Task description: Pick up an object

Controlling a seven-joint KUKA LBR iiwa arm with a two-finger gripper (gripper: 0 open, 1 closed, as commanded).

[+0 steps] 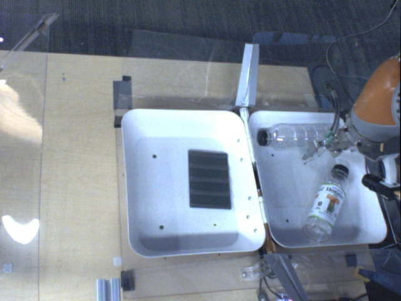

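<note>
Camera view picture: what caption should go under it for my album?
Robot arm reaches over the right bin holding two bottles, one clear, one labelled; a dark ridged pad lies in the left bin.

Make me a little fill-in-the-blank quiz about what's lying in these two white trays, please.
1. The dark ribbed pad lies in the ____ bin of the camera view.
2. The right bin holds ____ bottles.
3. The clear bottle without a label lies with its dark cap pointing toward the ____ bin.
4. The labelled bottle has a cap coloured ____.

Missing words: left; two; left; black
</note>
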